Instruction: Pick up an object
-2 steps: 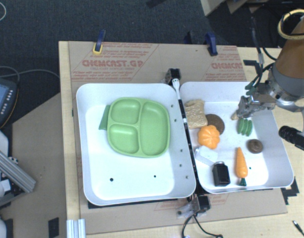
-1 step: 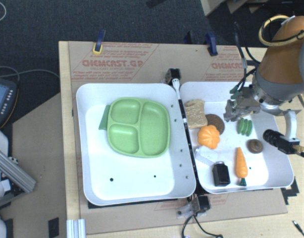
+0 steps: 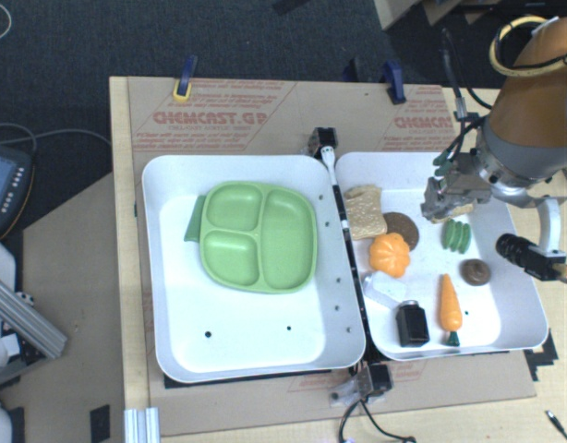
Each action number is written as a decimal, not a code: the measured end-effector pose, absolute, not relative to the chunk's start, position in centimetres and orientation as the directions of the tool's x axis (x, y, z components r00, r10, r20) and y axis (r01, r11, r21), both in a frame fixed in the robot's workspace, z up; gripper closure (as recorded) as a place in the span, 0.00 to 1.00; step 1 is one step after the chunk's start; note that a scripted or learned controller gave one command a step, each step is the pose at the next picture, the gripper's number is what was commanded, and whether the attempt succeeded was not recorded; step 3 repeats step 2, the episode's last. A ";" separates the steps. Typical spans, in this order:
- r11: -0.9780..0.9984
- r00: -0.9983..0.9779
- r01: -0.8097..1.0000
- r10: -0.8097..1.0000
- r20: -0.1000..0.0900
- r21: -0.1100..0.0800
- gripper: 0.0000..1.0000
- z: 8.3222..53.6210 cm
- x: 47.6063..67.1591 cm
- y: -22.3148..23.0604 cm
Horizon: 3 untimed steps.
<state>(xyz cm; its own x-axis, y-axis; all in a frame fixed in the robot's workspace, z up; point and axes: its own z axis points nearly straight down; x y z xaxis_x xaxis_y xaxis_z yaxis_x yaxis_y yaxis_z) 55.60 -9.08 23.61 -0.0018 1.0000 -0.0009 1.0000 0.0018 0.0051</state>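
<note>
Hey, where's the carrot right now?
The carrot lies in the right bin, near its front edge, between the black block on its left and the small brown ball up to its right.

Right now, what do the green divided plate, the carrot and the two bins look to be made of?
The green divided plate looks like moulded plastic: uniform matte pale green with soft rounded ridges. The carrot seems a plastic toy, going by its smooth, even orange and its slight sheen. The left bin and right bin look like thin glossy white plastic, with rolled rims.
</note>
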 end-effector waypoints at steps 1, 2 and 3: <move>0.000 0.000 1.000 1.000 0.001 -0.003 1.00 21.5 55.1 -8.8; 0.002 -0.002 1.000 1.000 -0.001 0.004 1.00 22.2 56.5 -9.2; 0.002 -0.002 1.000 1.000 -0.001 0.004 1.00 22.2 56.5 -9.2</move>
